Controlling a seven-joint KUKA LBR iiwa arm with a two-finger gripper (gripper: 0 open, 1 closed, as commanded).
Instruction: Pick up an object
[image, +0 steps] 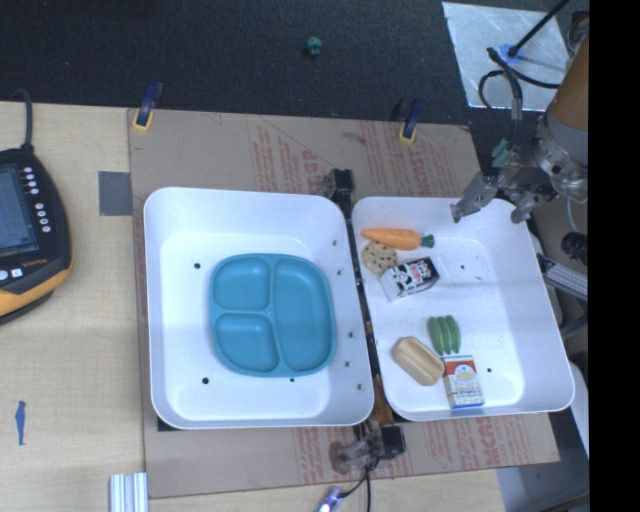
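The gripper (493, 207) hangs spread open and empty over the right bin's (520, 300) far corner, well apart from the carrot (392, 238).

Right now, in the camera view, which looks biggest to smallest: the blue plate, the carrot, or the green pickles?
1. blue plate
2. carrot
3. green pickles
Carrot and pickles look close, so that order is unsure.

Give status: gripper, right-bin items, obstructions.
Gripper open, empty, over right bin's far corner. Carrot closest, untouched. Nothing between them.
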